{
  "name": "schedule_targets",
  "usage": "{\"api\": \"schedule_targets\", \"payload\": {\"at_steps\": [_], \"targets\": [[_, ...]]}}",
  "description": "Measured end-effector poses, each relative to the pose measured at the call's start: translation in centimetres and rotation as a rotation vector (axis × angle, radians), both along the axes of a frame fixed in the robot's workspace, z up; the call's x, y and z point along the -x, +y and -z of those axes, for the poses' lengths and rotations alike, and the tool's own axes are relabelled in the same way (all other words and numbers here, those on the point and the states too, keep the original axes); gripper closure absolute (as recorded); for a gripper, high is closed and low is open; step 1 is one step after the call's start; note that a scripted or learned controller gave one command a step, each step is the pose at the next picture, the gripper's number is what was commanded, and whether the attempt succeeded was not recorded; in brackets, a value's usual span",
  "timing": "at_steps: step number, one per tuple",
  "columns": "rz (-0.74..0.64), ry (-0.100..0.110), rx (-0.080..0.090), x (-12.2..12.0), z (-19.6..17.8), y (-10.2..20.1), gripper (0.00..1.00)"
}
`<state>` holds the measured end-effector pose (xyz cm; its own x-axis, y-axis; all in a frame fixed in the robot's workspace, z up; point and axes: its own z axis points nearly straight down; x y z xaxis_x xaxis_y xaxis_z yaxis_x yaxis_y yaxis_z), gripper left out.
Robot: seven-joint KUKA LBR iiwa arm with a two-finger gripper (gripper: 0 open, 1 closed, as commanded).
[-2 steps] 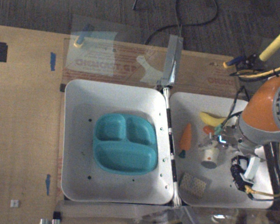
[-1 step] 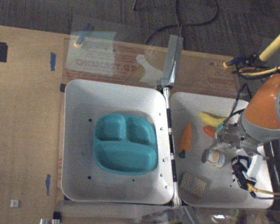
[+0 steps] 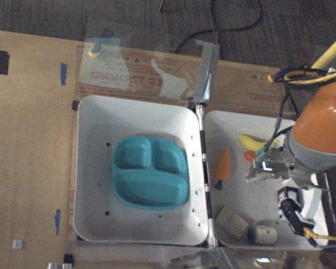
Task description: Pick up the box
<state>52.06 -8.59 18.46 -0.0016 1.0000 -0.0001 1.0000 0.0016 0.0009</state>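
Camera view: the box (image 3: 232, 222), a small tan block with a mottled top, lies flat in the right bin (image 3: 241, 190). It is below the end effector (image 3: 262, 167) in the frame and a little to its left, close to the bin's near wall. The end effector hangs over the middle of that bin, apart from the box, with nothing visibly in its grasp. Whether it is released or clenched I cannot tell from this angle.

By my reading the task is at the approach step and no pick has begun. The next move calls for a shift toward the bin's near wall until the end effector is above the box, then a straight descent and a closure across the box's narrower sides. The wall close by and the neighbour beside the box leave little slack, so alignment matters.

That neighbour is a short grey cylinder (image 3: 262, 234) on its side, just right of the box and almost straight below the end effector in the frame. A carrot (image 3: 223, 164) lies left of the end effector, near the divider between the bins. A yellow piece (image 3: 250, 141) sits just above and left of the end effector.

The left bin (image 3: 95, 135), well to the left of the end effector, holds a teal divided plate (image 3: 150, 172) lying flat near its centre. Both bins rest on the brown tabletop (image 3: 22, 144).
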Motion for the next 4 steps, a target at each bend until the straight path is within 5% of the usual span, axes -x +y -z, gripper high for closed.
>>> {"api": "schedule_targets", "payload": {"at_steps": [1,2,4], "targets": [[0.429,0.001,0.001,-2.3,-6.2,-3.1,1.00],[0.781,0.002,0.001,1.2,-9.1,-6.6,1.00],[0.773,0.006,0.003,1.0,-11.0,-6.3,1.00]]}}
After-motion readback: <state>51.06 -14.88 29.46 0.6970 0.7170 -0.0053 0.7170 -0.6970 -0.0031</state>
